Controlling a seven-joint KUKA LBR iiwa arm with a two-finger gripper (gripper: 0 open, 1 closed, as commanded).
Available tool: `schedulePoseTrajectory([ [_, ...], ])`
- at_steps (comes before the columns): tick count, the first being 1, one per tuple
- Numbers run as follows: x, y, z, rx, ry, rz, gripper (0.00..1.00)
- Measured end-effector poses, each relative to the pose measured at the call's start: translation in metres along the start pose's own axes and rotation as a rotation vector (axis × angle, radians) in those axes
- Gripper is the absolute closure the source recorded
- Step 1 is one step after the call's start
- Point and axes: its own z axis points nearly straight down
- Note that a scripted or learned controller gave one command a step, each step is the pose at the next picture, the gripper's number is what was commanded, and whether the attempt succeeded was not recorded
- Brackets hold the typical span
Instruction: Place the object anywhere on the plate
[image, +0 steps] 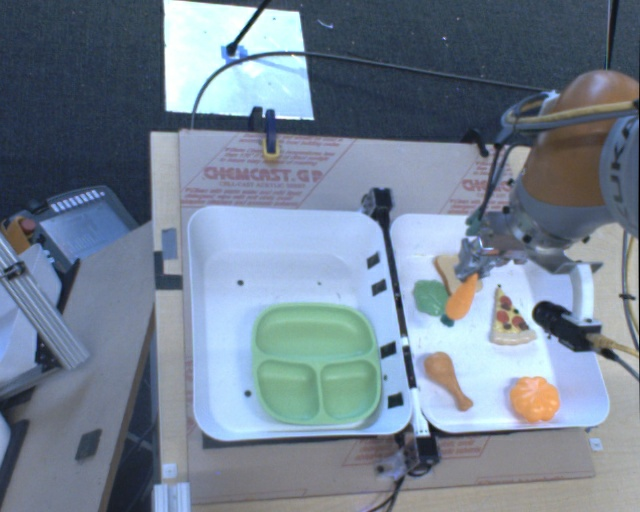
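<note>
Pick-up stage, judging by the layout: green plate (300, 340) in the left bin (230, 250), near its front edge, with nothing on it. Toy food all in the right bin (592, 385).

Gripper (476, 262) low over the right bin's back-left part, right at the upper end of the orange carrot (461, 297). Cannot tell whether clamped on it or released; contact hidden by the wrist.

Carrot probably the target, lying tilted, touching a green leafy piece (430, 297) on its left, with a yellowish wedge (446, 268) just behind. Pizza slice (510, 318), drumstick (448, 378) and orange fruit (535, 398) nearer the front.

Next, in all likelihood: secure the carrot alone, lift clear of the divider between the bins, carry left, lower over the plate, let go.
</note>
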Motion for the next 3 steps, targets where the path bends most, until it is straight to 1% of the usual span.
schedulePoseTrajectory([
  [1, 0.048, 0.009, 0.012, 0.001, 0.000, 0.000, 1.00],
  [2, 0.095, 0.008, 0.008, 0.000, 0.000, 0.001, 1.00],
  [3, 0.148, 0.001, 0.008, 0.000, 0.000, 0.000, 1.00],
])
